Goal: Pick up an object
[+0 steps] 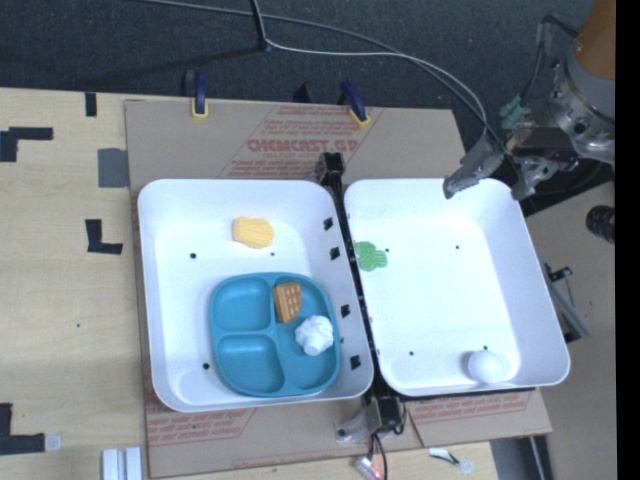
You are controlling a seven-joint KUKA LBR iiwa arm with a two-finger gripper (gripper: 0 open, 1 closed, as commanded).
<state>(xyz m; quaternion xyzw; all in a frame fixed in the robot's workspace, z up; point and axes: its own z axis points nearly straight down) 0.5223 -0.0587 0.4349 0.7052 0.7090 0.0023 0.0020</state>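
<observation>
Two shallow white bins side by side on cardboard-covered bench: left bin (160,268), right bin (520,258).

Left bin: yellow lumpy piece (253,232) near far wall; blue three-compartment plastic tray (240,353) at near edge, carrying tan waffle-textured block (287,301) on middle divider and white crumpled lump (314,335) just beside.

Right bin: small green item (370,257) at left edge; white ball (488,366) in near right corner.

Two-finger gripper (480,173) over far right corner of right bin, nothing held; finger spacing cannot be told.
</observation>
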